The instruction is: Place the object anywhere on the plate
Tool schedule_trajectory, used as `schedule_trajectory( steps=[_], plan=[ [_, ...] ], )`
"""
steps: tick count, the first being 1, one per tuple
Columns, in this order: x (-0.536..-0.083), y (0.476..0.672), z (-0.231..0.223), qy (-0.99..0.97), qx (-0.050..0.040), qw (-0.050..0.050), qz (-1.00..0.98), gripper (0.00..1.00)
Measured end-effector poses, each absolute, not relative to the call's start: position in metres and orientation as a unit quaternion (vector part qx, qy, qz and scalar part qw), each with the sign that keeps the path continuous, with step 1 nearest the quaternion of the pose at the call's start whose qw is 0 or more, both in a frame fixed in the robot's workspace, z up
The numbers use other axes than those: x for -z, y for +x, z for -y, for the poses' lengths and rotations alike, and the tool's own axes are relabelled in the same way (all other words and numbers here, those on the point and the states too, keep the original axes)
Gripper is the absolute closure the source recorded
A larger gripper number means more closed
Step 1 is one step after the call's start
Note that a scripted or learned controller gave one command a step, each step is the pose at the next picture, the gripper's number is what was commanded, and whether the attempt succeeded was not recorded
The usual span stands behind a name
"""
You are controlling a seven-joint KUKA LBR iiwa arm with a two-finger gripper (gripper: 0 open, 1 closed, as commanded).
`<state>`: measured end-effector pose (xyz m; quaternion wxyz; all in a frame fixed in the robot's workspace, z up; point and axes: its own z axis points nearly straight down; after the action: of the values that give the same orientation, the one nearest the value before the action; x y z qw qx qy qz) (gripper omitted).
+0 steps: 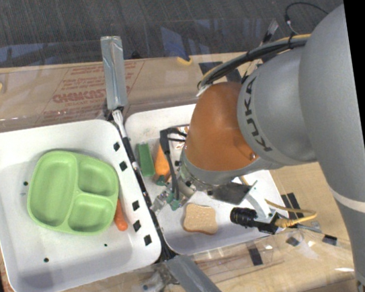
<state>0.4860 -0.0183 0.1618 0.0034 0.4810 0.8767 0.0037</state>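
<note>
The tool [170,198] sits low in the right-hand shallow white bin [165,118], near that bin's left wall, at the end of the grey arm with the broad orange band [217,130] above the wrist. The arm's bulk covers most of the tool from above; what pokes out at its lower left is a cluster of small dark and greenish parts, and whether the tool is wide, narrow, or closed on something cannot be told.

Just beside the tool, toward the lower middle of the same bin, lies a tan slice of toy bread [200,221], flat on the bin floor and apart from the tool. Above the tool, along the bin's left side, an orange carrot-shaped piece [161,160] lies next to a dark green oblong piece [145,159]; the two are side by side and close to the divider. A black cylindrical fitting [243,217] with yellow cable shows under the arm, to the right of the bread.

Across the taped divider, the left-hand shallow white bin [17,268] holds a light green plastic plate with three compartments [72,190], lying a little tilted in the view. A small orange carrot-like piece [120,216] rests against the plate's lower right rim, on the bin floor rather than on the plate.

Both bins stand on the brown counter [59,92], with a strip of grey tape [114,67] running up from the divider.
</note>
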Motion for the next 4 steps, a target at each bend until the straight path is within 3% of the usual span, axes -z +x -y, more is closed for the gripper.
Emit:
schedule_trajectory(
  steps=[1, 2, 3, 4],
  plan=[
    [-0.203, 0.545, 0.103, 0.464, 0.0005, 0.001, -0.886, 1.0],
    [-0.191, 0.597, -0.002, 0.48, 0.0002, -0.001, -0.877, 1.0],
    [-0.191, 0.547, -0.069, 0.389, 0.0011, -0.002, -0.921, 1.0],
    [-0.209, 0.539, 0.055, 0.421, 0.0004, 0.001, -0.907, 1.0]
  ],
)
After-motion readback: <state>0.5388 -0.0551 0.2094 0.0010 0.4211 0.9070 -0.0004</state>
